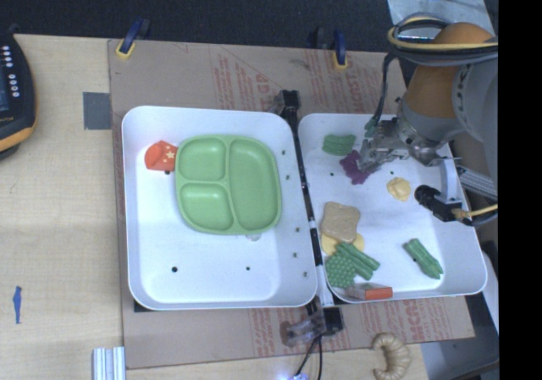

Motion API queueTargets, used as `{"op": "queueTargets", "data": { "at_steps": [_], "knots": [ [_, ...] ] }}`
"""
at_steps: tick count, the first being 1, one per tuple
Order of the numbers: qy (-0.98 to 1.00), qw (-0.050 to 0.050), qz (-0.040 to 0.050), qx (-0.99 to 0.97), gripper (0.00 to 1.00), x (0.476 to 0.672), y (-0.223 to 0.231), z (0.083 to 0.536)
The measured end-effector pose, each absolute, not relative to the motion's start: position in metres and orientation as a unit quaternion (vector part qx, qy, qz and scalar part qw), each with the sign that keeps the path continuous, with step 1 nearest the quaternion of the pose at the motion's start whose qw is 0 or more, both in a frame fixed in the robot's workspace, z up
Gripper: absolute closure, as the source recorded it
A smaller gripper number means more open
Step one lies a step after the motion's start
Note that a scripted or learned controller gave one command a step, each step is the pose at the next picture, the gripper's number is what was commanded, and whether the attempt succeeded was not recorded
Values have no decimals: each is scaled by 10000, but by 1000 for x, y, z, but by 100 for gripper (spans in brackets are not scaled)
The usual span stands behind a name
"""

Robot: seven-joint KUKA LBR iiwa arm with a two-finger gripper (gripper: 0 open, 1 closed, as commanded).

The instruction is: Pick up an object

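Note:
My gripper [371, 155] hangs low over the back of the right bin [461, 281], reaching in from the right. A small purple piece [353, 168] lies right at its tip, on the left side; whether it is gripped is not visible. Just behind that lies a green leafy piece [339, 144]. A yellow piece [399, 189] sits to the right of the gripper. Nearer the front are a slice of toast [340, 220], a bunch of green beans [351, 264], a green pod [422, 257] and an orange carrot stick [373, 292].
The left bin [152, 277] holds a green divided plate [229, 184] and a red piece [160, 156] at its back left. A tan curled thing [392, 355] lies on the bench in front of the bins. A dark controller [13, 95] sits at the far left.

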State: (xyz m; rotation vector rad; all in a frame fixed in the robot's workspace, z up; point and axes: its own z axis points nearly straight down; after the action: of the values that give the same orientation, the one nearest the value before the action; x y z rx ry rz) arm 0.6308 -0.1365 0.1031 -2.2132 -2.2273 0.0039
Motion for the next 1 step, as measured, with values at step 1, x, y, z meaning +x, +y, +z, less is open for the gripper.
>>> {"op": "queueTargets", "data": {
  "at_steps": [1],
  "knots": [
    [-7095, 9, 16, -7047, 0, 631, -137, 103]
  ]
}}
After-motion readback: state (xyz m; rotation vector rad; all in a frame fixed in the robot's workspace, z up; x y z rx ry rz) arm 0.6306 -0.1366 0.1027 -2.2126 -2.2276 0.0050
